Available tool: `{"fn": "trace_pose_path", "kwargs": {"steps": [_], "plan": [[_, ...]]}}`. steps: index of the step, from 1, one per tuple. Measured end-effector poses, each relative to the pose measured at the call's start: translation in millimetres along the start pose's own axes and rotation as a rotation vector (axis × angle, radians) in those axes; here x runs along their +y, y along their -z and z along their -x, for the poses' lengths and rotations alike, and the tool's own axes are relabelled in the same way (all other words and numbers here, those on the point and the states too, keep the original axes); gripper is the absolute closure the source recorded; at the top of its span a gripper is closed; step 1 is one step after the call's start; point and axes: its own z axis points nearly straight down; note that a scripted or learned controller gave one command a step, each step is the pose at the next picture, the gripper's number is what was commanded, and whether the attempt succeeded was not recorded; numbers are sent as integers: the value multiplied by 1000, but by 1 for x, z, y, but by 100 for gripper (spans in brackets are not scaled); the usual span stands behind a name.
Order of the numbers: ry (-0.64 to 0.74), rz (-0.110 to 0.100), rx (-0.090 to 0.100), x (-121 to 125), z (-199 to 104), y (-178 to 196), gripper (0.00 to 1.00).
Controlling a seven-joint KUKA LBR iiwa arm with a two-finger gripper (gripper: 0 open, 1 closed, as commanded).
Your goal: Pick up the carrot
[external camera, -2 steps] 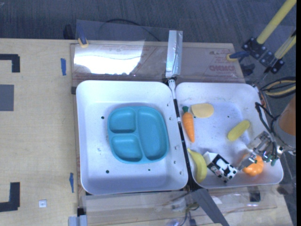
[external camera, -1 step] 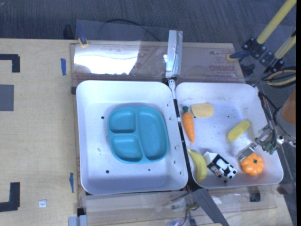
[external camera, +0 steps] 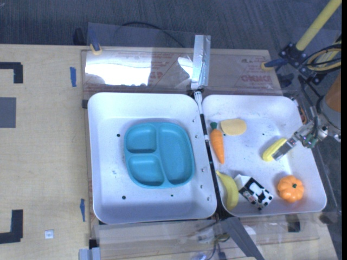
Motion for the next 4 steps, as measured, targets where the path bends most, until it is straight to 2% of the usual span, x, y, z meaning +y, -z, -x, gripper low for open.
{"fn": "trace_pose_path", "kwargs": {"steps": [1, 2, 3, 4], "plan": [[195, -3, 4, -54, -29, -82, 0], [194, 4, -5, -51, -28, -69, 100], [-170, -3, 1, -44, -41, 17, 100], [-451, -6, 3, -9, -42, -6, 100]]}}
